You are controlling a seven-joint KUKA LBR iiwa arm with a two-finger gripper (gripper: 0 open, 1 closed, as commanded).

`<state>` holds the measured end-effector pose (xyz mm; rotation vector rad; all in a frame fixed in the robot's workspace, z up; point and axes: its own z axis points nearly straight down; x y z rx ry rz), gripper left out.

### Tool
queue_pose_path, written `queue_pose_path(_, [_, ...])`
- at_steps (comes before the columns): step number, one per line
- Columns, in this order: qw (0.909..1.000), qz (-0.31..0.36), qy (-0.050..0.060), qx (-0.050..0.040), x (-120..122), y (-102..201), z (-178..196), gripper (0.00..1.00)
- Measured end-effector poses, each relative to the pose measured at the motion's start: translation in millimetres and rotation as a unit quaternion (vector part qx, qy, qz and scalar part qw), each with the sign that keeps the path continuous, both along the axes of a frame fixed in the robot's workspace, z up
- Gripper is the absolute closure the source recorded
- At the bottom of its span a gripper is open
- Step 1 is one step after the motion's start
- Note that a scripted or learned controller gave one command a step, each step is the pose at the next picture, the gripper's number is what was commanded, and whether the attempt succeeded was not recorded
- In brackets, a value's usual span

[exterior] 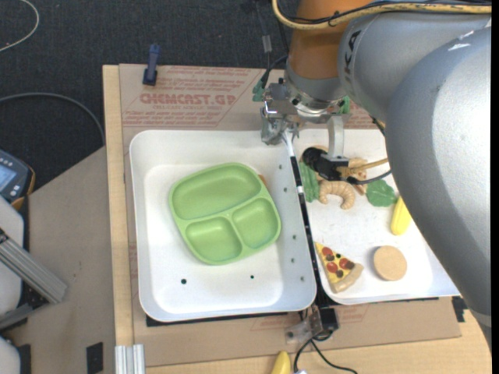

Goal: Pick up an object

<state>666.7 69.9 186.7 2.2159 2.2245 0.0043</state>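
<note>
tan croissant toy point(341, 194) lies near gripper point(278, 133), off to its lower right, not touching it; grip state unreadable

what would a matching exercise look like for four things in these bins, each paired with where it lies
Things:
1. green divided plate
2. toy pizza slice
3. round tan disc
4. toy croissant

Places:
a. right bin, front left corner
b. right bin, far half, next to a green leaf
c. left bin, middle
d. right bin, front, just right of the toy pizza slice

Pairs: 1-c, 2-a, 3-d, 4-b
</note>
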Motion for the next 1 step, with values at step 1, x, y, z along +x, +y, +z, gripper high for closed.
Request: queue_pose_path(1, [1.0,0.001,0.002,0.0007,-27.2,65.5,20.2,1.0])
